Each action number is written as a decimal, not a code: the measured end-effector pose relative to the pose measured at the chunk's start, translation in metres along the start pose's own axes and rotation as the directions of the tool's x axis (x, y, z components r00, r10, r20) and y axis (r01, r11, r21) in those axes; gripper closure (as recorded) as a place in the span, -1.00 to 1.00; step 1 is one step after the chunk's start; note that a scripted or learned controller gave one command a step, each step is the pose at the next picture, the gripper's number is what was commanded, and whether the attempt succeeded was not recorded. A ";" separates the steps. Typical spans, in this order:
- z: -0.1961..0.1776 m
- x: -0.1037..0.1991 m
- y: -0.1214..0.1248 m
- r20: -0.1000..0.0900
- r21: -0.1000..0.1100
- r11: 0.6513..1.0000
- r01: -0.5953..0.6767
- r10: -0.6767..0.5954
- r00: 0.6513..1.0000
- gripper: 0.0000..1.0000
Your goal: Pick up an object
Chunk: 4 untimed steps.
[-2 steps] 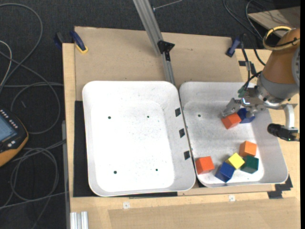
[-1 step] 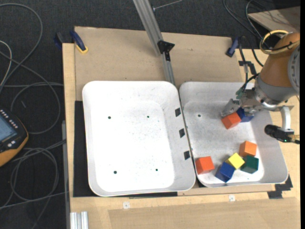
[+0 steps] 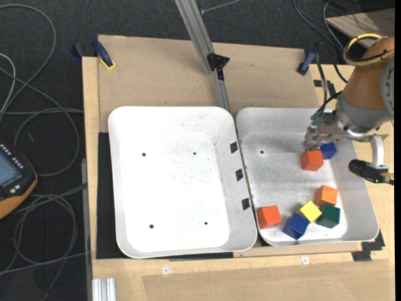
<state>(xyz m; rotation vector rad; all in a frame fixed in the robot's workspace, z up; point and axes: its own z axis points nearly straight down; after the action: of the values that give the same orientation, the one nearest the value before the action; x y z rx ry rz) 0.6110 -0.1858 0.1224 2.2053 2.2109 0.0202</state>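
My gripper (image 3: 312, 142) hangs low over the upper part of the right bin (image 3: 276, 168), reaching in from the right. Directly below its tip lies a red-orange block (image 3: 311, 160), touching or nearly touching it; I cannot tell which. A small blue block (image 3: 328, 150) sits just to the right of the tip, partly hidden by the wrist. Along the bin's front edge lie an orange block (image 3: 269, 216), a blue block (image 3: 294, 225), a yellow block (image 3: 309, 211), a green block (image 3: 328, 216) and another orange block (image 3: 326, 195).
The left bin (image 3: 125, 168) stands beside the right one, with black clips (image 3: 239, 174) along the shared wall. A slanted metal bar (image 3: 199, 36) comes down from the top to the bins' back edge. Cables lie on the floor at left.
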 end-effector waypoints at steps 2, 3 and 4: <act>-0.094 -0.004 0.003 -0.003 0.017 1.000 -0.001 0.001 1.000 1.00; -0.108 0.046 0.004 -0.006 0.020 1.000 0.004 -0.004 1.000 1.00; -0.116 0.096 -0.001 -0.008 0.022 1.000 0.004 -0.004 1.000 1.00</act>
<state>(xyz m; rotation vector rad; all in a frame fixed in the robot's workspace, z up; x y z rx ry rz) 0.6076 -0.0897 0.2378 2.2160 2.2301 0.0040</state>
